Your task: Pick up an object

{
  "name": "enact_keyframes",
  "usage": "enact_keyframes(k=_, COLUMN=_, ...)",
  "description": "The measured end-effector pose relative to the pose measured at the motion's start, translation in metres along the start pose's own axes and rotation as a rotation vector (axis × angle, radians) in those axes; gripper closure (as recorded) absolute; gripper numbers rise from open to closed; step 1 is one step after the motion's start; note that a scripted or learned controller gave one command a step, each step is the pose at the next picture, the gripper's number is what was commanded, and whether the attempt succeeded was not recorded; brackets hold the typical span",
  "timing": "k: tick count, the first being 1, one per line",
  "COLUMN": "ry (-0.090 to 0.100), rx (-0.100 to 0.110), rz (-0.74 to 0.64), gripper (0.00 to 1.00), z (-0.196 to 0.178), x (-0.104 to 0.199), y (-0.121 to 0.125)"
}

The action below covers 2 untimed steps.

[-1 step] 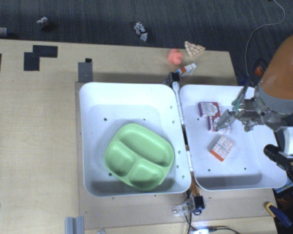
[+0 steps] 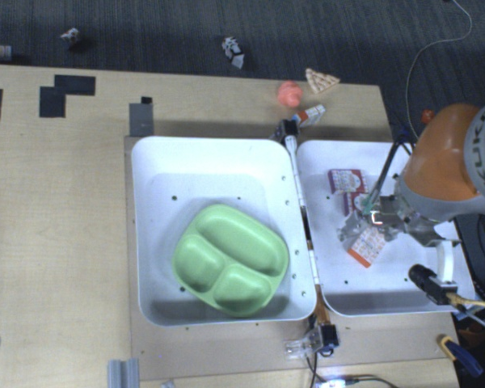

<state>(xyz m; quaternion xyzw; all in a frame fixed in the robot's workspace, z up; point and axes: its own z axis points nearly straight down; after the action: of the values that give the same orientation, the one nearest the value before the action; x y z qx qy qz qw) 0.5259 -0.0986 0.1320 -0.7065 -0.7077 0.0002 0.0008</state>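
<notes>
I reach in from the right over the right-hand shallow white bin, my grey arm with its orange band above the wrist. My fingers hang low over the middle of that bin, but I cannot tell whether they are spread or pressed together. Just beneath them lies a small orange-and-white flat packet, tilted. A red-and-white flat packet lies farther back in the same bin. The left-hand white bin holds a pale green plastic tray with three compartments, towards its near side. On the wooden bench beyond the bins sits a small pink ball.
</notes>
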Motion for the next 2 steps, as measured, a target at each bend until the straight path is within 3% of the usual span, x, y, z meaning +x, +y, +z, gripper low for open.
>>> enact_keyframes(k=1, ry=-0.011, rx=-0.021, rz=0.004, gripper=0.0, z=0.042, x=0.011, y=-0.008)
enact_keyframes(k=2, ry=-0.011, rx=-0.032, rz=0.003, gripper=1.0, z=0.029, x=0.011, y=-0.004)
